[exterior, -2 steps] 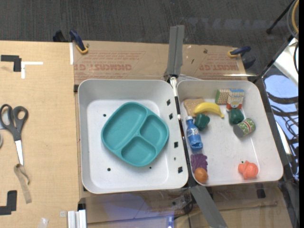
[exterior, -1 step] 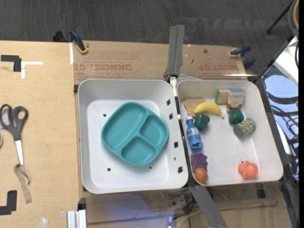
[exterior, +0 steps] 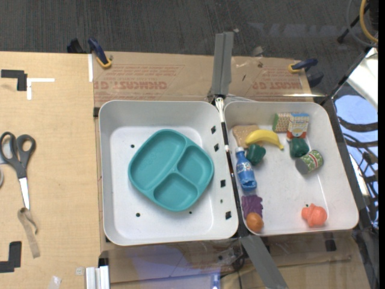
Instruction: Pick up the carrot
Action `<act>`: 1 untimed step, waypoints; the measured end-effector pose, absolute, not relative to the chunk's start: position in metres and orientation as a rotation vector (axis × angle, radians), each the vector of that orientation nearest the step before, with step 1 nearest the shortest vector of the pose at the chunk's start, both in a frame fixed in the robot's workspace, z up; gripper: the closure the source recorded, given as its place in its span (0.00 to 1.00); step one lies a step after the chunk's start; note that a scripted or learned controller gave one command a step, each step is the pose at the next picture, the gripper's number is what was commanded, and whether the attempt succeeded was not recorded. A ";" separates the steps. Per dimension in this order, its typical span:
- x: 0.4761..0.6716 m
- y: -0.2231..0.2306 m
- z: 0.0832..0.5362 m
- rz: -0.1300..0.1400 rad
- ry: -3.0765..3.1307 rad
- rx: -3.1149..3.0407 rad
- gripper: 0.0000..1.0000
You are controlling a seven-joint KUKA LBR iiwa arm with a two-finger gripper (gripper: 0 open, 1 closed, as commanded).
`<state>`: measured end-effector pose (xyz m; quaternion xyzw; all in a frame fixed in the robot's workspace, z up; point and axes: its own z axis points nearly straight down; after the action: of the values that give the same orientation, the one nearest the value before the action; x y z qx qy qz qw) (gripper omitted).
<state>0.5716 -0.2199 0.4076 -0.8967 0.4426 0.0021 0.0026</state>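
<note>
Two orange toys lie in the right bin (exterior: 343,179). A stubby salmon-orange one (exterior: 314,215) sits near the bin's front right corner, apart from the rest; it looks like the carrot, though its shape is hard to make out. A rounder orange piece (exterior: 255,223) rests at the front left corner, touching a purple bunch of grapes (exterior: 251,205).
The right bin also holds a banana (exterior: 264,138), a blue bottle (exterior: 245,171), a dark green vegetable (exterior: 255,154), a small can (exterior: 311,161) and small boxes (exterior: 299,125) at the back. A teal divided plate (exterior: 171,170) lies in the left bin (exterior: 114,161). Scissors (exterior: 18,155) lie on the bench at far left.
</note>
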 end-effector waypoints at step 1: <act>0.547 -0.210 0.434 0.005 0.836 -3.022 1.00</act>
<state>0.5467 -0.2104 0.4344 -0.9638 0.2665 0.0017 0.0031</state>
